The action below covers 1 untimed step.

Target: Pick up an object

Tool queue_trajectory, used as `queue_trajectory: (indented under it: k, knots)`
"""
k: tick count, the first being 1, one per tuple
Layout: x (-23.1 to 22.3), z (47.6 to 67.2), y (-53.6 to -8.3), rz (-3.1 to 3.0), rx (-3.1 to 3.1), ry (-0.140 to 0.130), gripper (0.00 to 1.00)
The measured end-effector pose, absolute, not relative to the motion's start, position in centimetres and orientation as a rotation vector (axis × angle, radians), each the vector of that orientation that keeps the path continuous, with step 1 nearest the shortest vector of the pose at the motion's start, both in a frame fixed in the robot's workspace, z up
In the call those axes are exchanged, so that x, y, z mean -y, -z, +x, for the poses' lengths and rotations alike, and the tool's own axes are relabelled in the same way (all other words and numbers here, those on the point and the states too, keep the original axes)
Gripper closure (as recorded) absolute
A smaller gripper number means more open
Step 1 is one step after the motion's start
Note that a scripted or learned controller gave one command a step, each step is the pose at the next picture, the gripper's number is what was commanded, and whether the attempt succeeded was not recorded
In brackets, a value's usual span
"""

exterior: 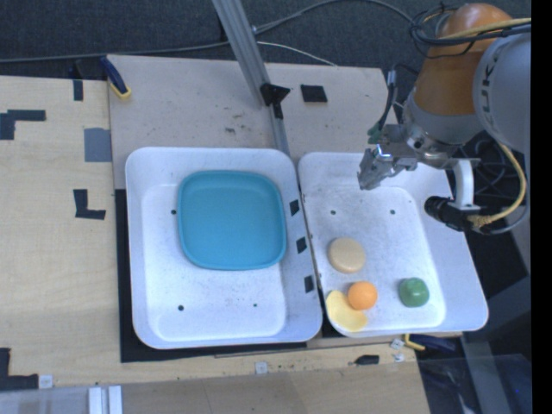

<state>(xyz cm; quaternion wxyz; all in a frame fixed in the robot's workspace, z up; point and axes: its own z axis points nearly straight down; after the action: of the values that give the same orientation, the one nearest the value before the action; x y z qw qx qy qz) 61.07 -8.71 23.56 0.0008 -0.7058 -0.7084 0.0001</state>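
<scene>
Hovering over the far end of the right bin [448,257]: the metal end effector [373,176], gap between its tips impossible to judge. Lying near the front: a round tan disc [347,254], glossy orange ball [362,296] touching a yellow piece [343,315], green lump [414,292]. Resting in the left bin [155,231]: a smooth, rounded-square blue plate [231,218].

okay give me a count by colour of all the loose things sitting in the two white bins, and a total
Blue: 1, the blue plate in the left bin
Beige: 1, the beige round piece in the right bin
Orange: 1, the orange ball, right bin
Yellow: 1, the yellow piece under the orange ball
Green: 1, the green object, right bin
Total: 5
</scene>
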Motion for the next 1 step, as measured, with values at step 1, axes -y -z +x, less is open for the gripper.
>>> queue_trajectory:
  k: [1]
  knots:
    - [3.35,59.15,-22.48,-2.215,2.225,-0.001,1.0]
